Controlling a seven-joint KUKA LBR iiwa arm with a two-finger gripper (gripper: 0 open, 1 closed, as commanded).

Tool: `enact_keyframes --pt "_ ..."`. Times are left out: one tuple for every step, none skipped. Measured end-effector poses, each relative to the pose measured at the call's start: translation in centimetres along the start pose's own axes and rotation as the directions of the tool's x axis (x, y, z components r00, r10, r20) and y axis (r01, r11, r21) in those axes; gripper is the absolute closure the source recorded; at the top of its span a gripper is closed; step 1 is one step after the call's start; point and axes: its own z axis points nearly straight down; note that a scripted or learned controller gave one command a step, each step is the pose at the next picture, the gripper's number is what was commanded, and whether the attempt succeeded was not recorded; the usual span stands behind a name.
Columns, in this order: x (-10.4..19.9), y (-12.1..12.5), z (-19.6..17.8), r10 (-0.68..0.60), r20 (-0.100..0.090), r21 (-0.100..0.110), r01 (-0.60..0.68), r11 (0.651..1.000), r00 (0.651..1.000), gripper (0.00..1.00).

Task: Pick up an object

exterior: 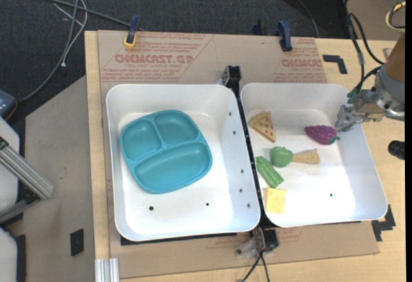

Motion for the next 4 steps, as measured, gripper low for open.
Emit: enact_keyframes --pt "0.7 0.9 -5.7 -0.003 0.000 -0.002 0.003 1.000 1.000 1.00" --pt "0.6 1.1 -10.4 -0.002 0.000 -0.001 0.002 1.000 1.000 1.00" --pt "5.7 -0.4 -9.3 -0.006 -0.006 0.009 0.006 1.000 1.000 1.00" --pt "11.4 -1.3 -9.5 -0.007 -0.006 0.008 0.007 1.000 1.000 1.00"
